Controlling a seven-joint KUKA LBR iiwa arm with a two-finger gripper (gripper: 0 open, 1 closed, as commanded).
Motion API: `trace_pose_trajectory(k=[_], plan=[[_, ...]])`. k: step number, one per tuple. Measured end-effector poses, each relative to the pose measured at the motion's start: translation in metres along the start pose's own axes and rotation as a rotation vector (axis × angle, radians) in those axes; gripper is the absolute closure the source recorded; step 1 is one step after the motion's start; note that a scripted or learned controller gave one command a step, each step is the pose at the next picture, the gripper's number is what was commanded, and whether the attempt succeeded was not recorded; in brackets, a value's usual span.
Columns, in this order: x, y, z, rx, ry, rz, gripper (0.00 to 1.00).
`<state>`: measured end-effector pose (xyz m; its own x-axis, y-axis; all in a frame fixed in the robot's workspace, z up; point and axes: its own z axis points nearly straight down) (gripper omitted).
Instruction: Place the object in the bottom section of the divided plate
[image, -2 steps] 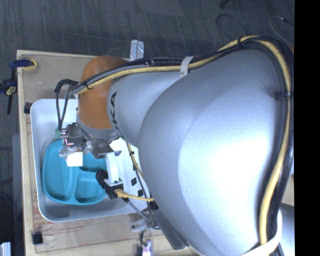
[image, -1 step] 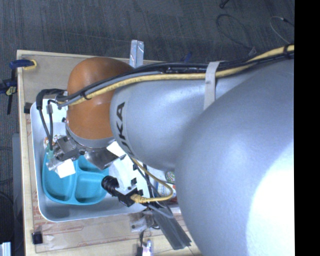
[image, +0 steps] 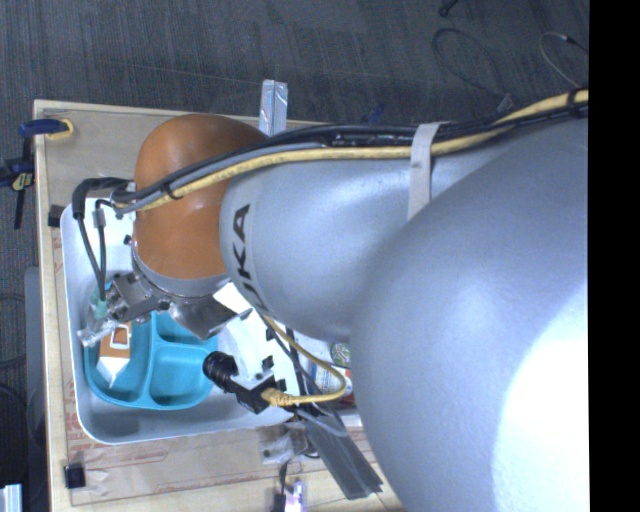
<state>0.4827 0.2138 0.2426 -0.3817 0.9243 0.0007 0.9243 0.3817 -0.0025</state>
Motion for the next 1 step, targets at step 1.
trace_pose_trajectory(k=[1], plan=[[-0.0300, -0.0184, -0.0784, -0.002, 0.000, -0.068, 0.00]])
